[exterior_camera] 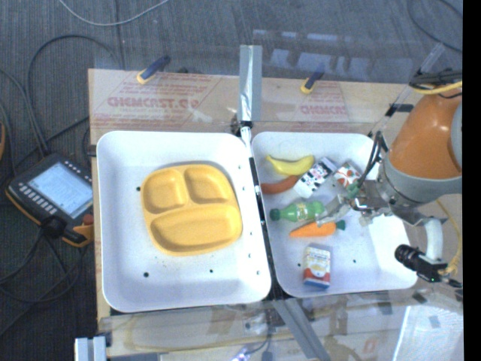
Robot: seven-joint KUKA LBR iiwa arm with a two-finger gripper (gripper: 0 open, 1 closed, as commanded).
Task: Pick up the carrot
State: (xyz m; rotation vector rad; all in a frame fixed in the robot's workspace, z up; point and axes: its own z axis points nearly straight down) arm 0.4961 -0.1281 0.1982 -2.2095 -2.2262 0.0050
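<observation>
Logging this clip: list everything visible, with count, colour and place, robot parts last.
bins: 2, white, side by side on the bench
tray: 1, yellow, three compartments, left bin
banana: 1, yellow, right bin, top
sausage: 1, reddish, under the banana
bottle: 1, green, right bin, middle
carrot: 1, orange, below the bottle
small carton: 1, yellow and red, right bin, bottom
teach pendant: 1, dark with orange, floor at left
clamps: 2, yellow-handled, bench's far edge
gripper: 1, grey, right of the carrot
arm: 1, orange and grey, from the right

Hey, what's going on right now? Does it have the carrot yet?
Gripper low in right bin, just right of carrot. Carrot lying flat, not held. Green bottle tight against it, carton below.
</observation>
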